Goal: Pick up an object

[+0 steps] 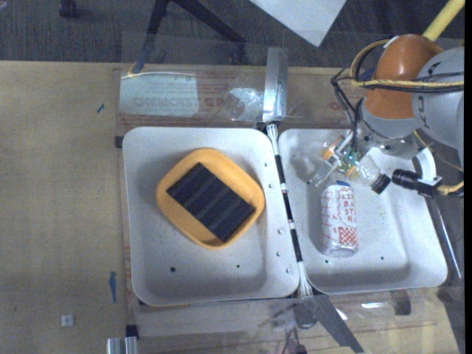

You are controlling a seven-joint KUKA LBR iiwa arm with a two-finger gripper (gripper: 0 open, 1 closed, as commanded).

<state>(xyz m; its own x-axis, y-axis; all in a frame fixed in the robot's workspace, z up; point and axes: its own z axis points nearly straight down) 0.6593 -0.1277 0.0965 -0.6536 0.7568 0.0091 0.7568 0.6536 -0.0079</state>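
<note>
A red-and-white can [338, 218] lies on its side in the right bin [413, 260], its long axis running roughly toward and away from the camera. The claw [341, 159] hangs just above the can's far end, close to it, with clear plastic and coloured wiring around the tip. Whether the claw is apart or together I cannot tell, as the clutter at the tip hides it. Nothing is visibly held.

In the left bin [147, 271] sits a yellow tray with a dark ribbed panel [210, 198], well apart from the arm.

The can looks the likelier target, being nearest the claw. To take it well, the claw should probably shift toward the can's middle rather than its end, so the weight balances and the can does not tip out. The closing direction should run across the can's short width, not along its length. A round, smooth can lying flat may roll sideways when touched on one side first, so a centred, straight descent matters. Going low enough to grip below the widest part of the curve would help keep it from squirting upward.
</note>
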